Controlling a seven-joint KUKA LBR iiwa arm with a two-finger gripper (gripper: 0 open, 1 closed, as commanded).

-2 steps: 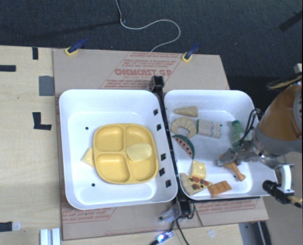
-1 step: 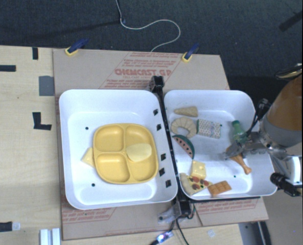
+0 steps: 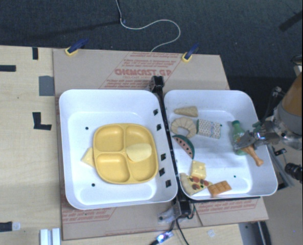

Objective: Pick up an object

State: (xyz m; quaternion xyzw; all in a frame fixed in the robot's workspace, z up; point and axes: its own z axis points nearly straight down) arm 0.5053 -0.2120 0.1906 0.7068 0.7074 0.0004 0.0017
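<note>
The gripper (image 3: 245, 141) stands at three o'clock in the right bin (image 3: 243, 98), beside the green bottle (image 3: 237, 131) and orange carrot (image 3: 254, 156), its grip impossible to tell, so it should descend straight over one object, I think.

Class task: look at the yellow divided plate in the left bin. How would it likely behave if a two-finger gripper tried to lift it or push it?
The yellow divided plate looks like moulded plastic, so probably stiff and light. It is wide and shallow, so fingers would likely need its rim; a flat approach may slip. Pushed, it would probably slide across the left bin rather than tip, carrying the pale slice lying in one compartment.
</note>
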